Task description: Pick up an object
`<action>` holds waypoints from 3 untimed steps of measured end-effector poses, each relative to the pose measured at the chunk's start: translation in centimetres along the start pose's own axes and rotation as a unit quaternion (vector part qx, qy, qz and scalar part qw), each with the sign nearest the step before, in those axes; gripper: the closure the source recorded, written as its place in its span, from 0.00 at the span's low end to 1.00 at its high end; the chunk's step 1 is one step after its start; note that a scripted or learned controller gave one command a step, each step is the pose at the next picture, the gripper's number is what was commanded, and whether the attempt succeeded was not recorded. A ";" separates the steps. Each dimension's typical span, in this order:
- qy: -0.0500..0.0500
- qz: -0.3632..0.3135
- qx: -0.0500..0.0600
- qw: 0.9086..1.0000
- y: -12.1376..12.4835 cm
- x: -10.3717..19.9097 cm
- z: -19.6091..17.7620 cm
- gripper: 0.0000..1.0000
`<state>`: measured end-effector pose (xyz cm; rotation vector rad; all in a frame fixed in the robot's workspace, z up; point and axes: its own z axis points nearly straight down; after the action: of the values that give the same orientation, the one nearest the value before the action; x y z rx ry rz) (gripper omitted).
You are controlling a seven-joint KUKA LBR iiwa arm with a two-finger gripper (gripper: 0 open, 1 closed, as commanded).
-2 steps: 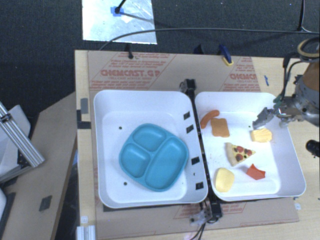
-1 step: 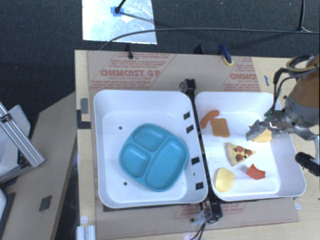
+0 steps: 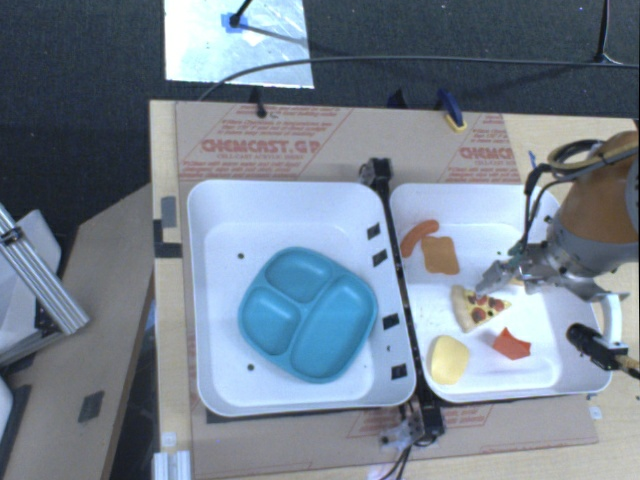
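Looking down on the bench, the arm [image 3: 600,218] reaches in from the right over the right bin [image 3: 540,378], and its gripper [image 3: 497,280] hangs low, right at the far edge of the pizza slice [image 3: 480,308]. Honestly I cannot tell how the tool is set; the tip is a small grey blur against the white floor, and nothing visibly sits in it.

What's lying around in that bin: the pizza slice roughly mid-bin, a brown toast-like piece [image 3: 440,256] just to its far left, an orange sausage [image 3: 420,234] touching or nearly touching the toast on the far side, a yellow lump [image 3: 449,358] near the front left, and a red wedge [image 3: 512,344] just to the right and near side of the pizza. The left bin [image 3: 225,268] has a blue divided plate [image 3: 307,313] in it, well away from the action.

My guess is the pizza is the target, since it's closest to the tip. It looks flat and thin, so that's a tricky grab. To do it well I'd say: come straight down so the tip straddles the narrow width of the slice, get right to the bin floor before closing, and stay off the red wedge nearby. Then lift slowly and check something actually came up.
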<state>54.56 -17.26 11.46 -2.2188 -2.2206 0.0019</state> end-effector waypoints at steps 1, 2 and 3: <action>0.001 0.000 -0.005 1.000 0.4 0.0 2.5 0.00; 0.000 -0.001 -0.011 1.000 0.7 0.1 1.2 1.00; -0.001 -0.002 -0.004 1.000 0.7 0.0 -3.1 1.00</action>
<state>55.27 -17.30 14.57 -2.2202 -2.2296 -0.0035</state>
